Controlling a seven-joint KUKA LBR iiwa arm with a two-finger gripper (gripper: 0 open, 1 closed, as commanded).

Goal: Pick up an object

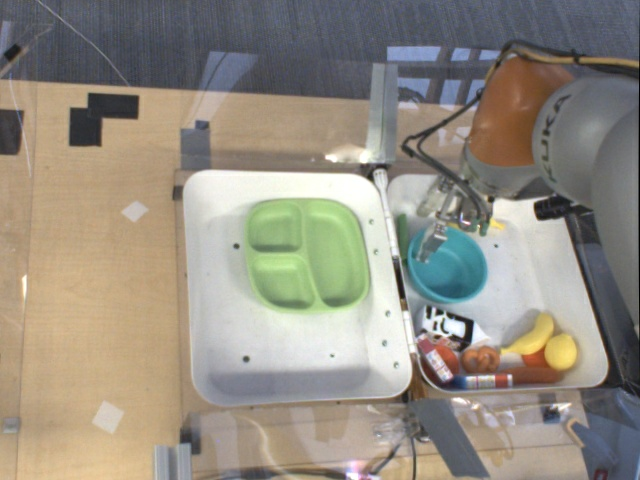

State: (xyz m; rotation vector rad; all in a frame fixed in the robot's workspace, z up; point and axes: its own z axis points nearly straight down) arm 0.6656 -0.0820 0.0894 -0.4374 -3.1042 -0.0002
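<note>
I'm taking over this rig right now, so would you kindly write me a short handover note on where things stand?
Gripper: over the near rim of the teal bowl in the right bin; nothing seen between its fingers, and their state is unclear.
Objects: bowl, banana, lemon and a small cluster of items in the right bin; green divided plate in the left bin.
Done: nothing lifted.
Left: grasp and lift one object.
</note>
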